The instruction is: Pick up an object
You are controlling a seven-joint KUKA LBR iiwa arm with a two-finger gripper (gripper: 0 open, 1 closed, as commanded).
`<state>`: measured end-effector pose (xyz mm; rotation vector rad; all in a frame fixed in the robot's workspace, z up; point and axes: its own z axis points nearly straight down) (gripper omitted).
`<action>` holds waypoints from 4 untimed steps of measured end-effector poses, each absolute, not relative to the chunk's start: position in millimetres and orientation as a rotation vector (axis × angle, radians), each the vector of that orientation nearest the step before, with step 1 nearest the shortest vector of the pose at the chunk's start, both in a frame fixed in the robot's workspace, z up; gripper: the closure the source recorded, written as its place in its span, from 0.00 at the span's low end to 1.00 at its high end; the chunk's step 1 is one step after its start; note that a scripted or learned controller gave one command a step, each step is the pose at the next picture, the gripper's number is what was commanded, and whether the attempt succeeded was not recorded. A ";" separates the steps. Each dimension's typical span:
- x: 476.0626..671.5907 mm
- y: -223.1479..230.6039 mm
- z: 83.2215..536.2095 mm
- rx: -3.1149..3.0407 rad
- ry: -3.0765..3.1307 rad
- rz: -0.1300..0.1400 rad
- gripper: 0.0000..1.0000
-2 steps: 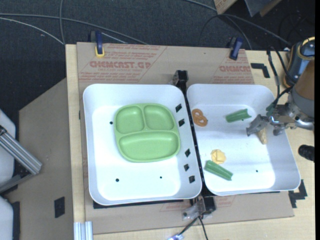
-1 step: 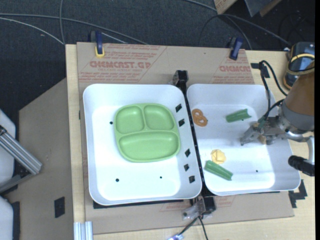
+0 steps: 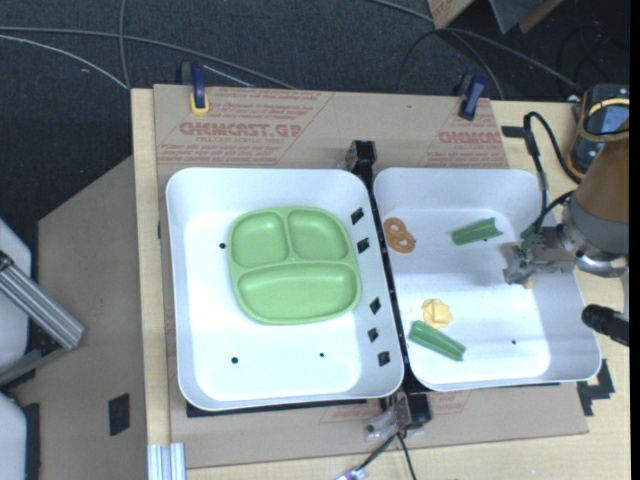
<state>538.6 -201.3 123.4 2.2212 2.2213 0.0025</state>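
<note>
Right bin (image 3: 560, 363) with four small pieces, gripper (image 3: 520, 265) low at its 3 o'clock side

A green piece (image 3: 475, 232) lies at 12 o'clock in the bin, a brown pretzel (image 3: 399, 235) near the 10 o'clock wall, a yellow piece (image 3: 436, 313) touching a second green piece (image 3: 437, 341) toward 7 o'clock — open white floor lies between them. The gripper sits just beside the upper green piece, nothing visibly between its fingers; jaw spacing I cannot tell. The left bin (image 3: 200, 358) holds a green divided plate (image 3: 294, 265) with bare floor around it. The board (image 3: 240, 126) behind reads "CHEMCAST" in red
</note>
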 end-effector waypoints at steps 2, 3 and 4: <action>545.8 -191.9 225.1 2.215 2.220 0.005 1.00; 546.7 -191.9 238.8 2.218 2.221 0.002 1.00; 544.3 -131.1 234.0 2.217 2.232 0.002 1.00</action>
